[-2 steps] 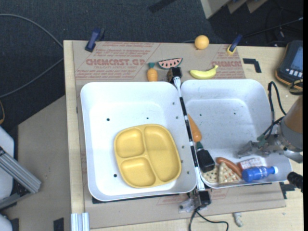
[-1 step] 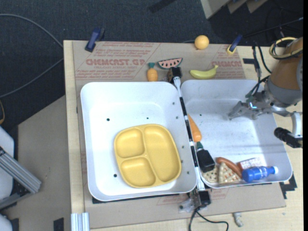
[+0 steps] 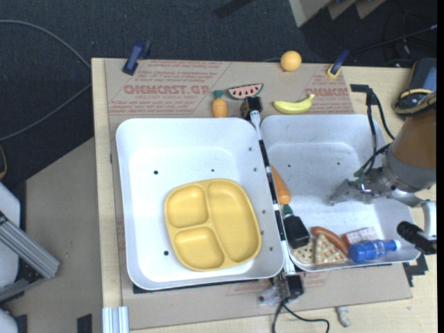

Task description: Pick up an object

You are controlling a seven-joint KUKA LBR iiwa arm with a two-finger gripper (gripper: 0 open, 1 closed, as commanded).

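Two bins: the left bin [image 3: 139, 151] holds a yellow tray [image 3: 211, 224]; the right bin [image 3: 312, 137] holds a carrot [image 3: 279, 184], waffle [image 3: 320, 250], sausage [image 3: 331, 236] and bottle [image 3: 371, 249] along its near edge. The gripper [image 3: 347, 190] hovers above, its grip state unclear.

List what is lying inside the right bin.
In the right bin: a carrot by the divider, a black block, a waffle slice, a sausage and a blue bottle. The arm covers the bin's right side.
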